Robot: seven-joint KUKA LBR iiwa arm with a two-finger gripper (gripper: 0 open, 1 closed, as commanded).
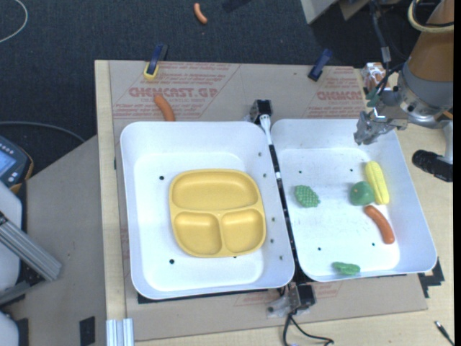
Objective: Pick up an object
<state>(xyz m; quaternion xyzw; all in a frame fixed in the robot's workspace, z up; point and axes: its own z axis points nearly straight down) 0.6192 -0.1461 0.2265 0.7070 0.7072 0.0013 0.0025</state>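
My gripper [369, 130] hovers over right bin [324, 236], near far-right corner; nothing between fingers, gap width I cannot tell. Nearest target: toy corn cob [377, 181], yellow, ridged, lying beside green rounded toy vegetable [361, 193], apparently touching. Orange toy sausage [380, 223] just below, smooth, likely slippery. I judge all light, hard plastic; grab corn across short axis, mid-length. Bumpy green piece [307, 196] mid-bin, flat green piece [346, 268] near front rim. Left bin [144, 193] holds yellow divided tray [216, 212], glossy.

Dark carpeted floor [86, 20], cardboard-covered bench [216, 85], blue clamps [154, 61] at its far edge
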